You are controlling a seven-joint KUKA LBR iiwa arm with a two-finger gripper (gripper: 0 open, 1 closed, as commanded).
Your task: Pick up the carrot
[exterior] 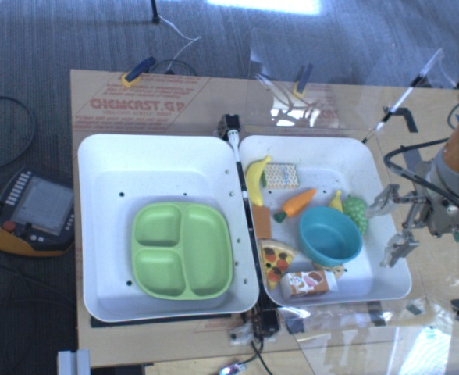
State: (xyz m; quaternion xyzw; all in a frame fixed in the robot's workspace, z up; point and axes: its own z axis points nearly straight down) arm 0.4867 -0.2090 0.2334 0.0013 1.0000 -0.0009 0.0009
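The orange carrot [298,202] lies tilted in the right bin [370,162], just up and left of the blue bowl [330,235] and right of the yellow banana [253,180]. My gripper [390,226] hangs over the bin's right edge, well to the right of the carrot and past the bowl. It is open, with one finger towards the back and one towards the front, and nothing between them.
The right bin also holds a green bumpy vegetable [357,210], a speckled square [281,176], a brown block [261,222], a pizza slice [274,260] and a small labelled box [306,283]. A green divided plate [182,250] sits in the left bin [104,170].
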